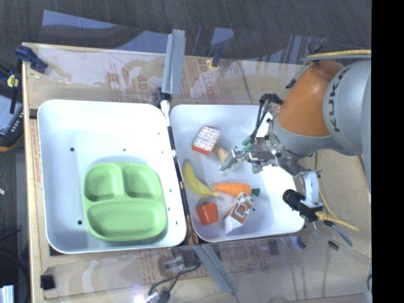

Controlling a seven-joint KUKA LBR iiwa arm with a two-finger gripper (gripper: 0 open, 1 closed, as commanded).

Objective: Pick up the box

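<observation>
gripper in rt bin, fingers part open, holding nothing, box just beside, untouched

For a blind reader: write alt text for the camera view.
A grey and orange arm reaches from the right, its gripper low over the right bin, beside a small box, banana, carrot, carton and red item. The left bin holds a green divided tray.

Two bins, one tray, perhaps six small items including one box.
</observation>
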